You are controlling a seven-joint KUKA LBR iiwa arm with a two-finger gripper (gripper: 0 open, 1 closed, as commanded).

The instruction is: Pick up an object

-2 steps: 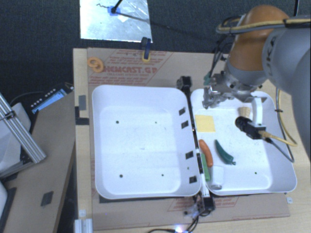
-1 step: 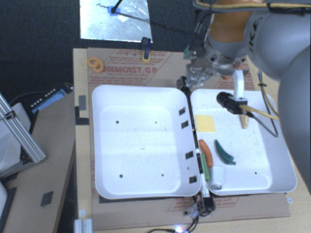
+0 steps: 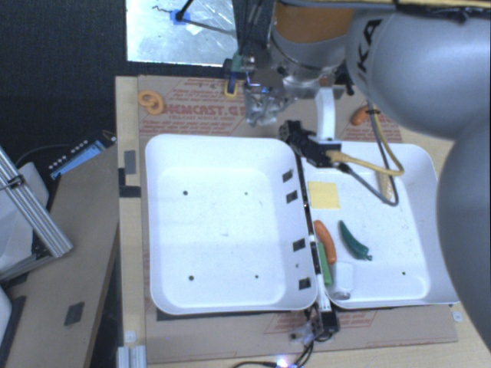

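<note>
The right bin (image 3: 395, 255) holds a flat yellow square (image 3: 324, 195), an orange carrot-shaped piece (image 3: 326, 241), a dark green curved piece (image 3: 354, 240) and a pale whitish object (image 3: 343, 279) near the front wall. A thin green piece (image 3: 329, 270) lies along the divider beside the orange one. My gripper (image 3: 261, 110) hangs above the cardboard just behind the left bin's far right corner, well away from all of these objects. Nothing shows in its grasp.
The left bin (image 3: 222, 221) stands beside the right one. An orange ring (image 3: 151, 100) lies on the cardboard behind the left bin, and a small orange item (image 3: 359, 116) behind the right bin. The big grey arm covers the upper right.
</note>
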